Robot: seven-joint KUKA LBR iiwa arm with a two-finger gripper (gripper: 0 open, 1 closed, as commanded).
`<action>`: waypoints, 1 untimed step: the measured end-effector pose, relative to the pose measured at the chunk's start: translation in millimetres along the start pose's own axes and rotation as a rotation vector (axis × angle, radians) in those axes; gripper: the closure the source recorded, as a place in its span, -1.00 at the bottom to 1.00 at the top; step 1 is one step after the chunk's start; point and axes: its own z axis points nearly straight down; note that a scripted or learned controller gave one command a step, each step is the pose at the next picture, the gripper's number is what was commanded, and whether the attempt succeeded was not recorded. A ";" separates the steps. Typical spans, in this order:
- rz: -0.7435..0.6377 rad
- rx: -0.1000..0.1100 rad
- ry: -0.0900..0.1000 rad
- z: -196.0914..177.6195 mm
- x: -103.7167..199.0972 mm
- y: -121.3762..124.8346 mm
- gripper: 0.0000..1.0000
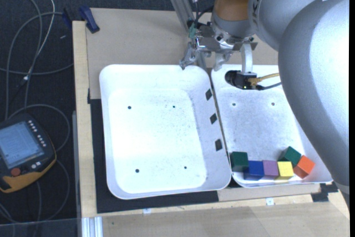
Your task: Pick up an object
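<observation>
Six small cubes lie in a row along the near wall of the right bin (260,119). From left to right they are: a dark green cube (239,160), a blue cube (255,169), a purple cube (270,167), a yellow cube (285,169), a second green cube (292,154) set slightly behind the row, and an orange cube (304,166). The cubes sit close together, several touching their neighbours. None is lifted.

The tool (213,58) is positioned at the far end of the bins, above the rim where the two bins meet, well apart from the cubes. No object is between its fingers. Whether the fingers are spread or closed cannot be told from this view. A dark opening with a yellow-tipped cable shows just beside the tool, over the far end of the right bin.

The left bin (152,130) adjoins the right bin along a shared divider marked with three small black tabs.

Both bins rest on the counter (138,36). A blue item (89,18) lies at the counter's far left corner. A handheld pendant (22,150) with a screen lies off the counter to the left, among cables.
</observation>
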 end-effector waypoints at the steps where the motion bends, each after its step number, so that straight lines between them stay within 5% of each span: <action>1: -0.001 0.000 -0.001 -11.9 0.3 -0.2 1.00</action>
